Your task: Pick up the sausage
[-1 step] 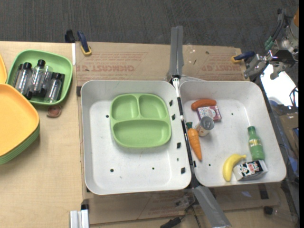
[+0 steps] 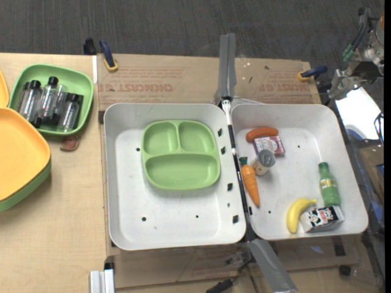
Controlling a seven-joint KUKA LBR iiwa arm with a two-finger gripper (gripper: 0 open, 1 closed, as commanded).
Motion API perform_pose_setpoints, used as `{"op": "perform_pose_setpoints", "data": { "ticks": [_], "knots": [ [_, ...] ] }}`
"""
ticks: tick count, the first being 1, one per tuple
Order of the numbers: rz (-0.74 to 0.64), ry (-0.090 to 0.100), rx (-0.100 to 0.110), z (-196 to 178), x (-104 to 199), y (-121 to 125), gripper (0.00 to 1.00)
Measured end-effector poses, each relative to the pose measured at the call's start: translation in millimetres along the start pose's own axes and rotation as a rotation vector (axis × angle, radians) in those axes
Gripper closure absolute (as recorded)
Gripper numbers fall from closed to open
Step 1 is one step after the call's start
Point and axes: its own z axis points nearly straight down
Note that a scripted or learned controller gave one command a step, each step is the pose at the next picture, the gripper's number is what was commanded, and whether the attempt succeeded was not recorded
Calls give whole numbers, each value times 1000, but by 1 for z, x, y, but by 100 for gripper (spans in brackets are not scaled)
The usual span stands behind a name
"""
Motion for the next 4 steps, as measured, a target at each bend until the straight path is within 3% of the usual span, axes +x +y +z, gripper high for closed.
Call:
{"op": "perform_pose_setpoints", "data": {
  "ticks": [1, 4],
  "knots": [
    [275, 2, -2, 190, -5, 10, 100],
    [266, -4, 1, 163, -5, 10, 100]
  ]
}}
